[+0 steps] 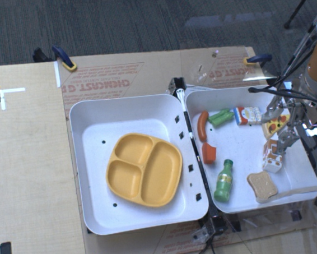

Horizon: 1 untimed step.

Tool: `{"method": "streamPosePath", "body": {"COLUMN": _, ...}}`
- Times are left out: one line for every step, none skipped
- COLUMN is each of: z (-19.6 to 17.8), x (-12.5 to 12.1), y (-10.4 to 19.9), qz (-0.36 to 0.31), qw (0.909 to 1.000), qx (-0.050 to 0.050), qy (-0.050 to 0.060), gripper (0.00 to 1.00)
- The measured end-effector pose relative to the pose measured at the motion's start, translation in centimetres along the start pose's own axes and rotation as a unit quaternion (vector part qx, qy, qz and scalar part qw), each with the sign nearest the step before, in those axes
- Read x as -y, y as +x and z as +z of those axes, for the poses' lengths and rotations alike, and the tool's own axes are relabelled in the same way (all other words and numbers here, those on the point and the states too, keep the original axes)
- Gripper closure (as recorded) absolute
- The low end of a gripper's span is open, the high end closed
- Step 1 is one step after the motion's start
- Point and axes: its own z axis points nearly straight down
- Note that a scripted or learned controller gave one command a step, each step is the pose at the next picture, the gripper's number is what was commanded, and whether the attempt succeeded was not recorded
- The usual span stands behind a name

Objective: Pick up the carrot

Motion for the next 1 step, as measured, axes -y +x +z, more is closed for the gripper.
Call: {"method": "streamPosePath", "body": {"z": 5.66, "x": -5.96, "y": 6.73, "qz": -0.188, "qw": 0.9822, "qx": -0.001, "qy": -0.001, "gripper": 0.0}}
